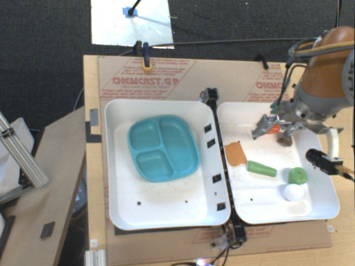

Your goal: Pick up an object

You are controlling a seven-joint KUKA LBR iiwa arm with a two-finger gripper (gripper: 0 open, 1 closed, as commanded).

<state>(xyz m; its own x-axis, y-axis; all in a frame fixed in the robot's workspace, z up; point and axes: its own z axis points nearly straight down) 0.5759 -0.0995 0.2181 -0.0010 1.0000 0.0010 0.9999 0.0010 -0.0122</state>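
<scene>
My claw hung over the right bin, pinching a small orange piece, partly hidden. Left bin held 1 teal divided plate.

Wooden bench topped by a printed brown sheet. Resting on that sheet side by side: left white bin toward 9 o'clock, right white bin toward 3 o'clock, rims touching.
</scene>
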